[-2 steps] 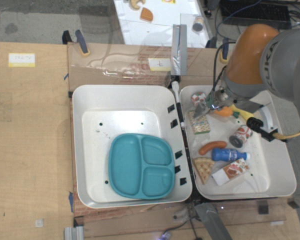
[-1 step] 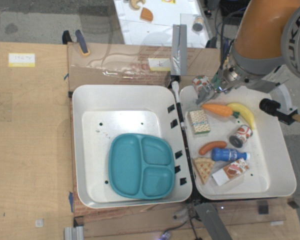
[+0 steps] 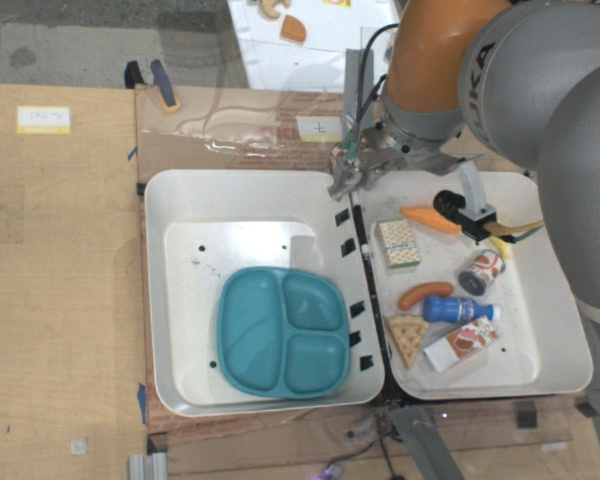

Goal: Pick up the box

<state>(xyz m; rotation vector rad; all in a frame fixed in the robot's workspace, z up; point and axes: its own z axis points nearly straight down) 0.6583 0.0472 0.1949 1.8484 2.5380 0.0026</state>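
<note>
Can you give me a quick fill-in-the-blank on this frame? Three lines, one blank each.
1. The teal divided tray lies in the ___ bin.
2. The box lies in the ___ bin.
3. The pincer hovers over the ___ edge of the bins, apart from the box.

Missing words: left; right; far

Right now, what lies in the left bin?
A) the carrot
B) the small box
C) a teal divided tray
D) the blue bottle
C: the teal divided tray lies in the left bin, while the carrot, blue bottle and small box all lie in the right bin.
</note>
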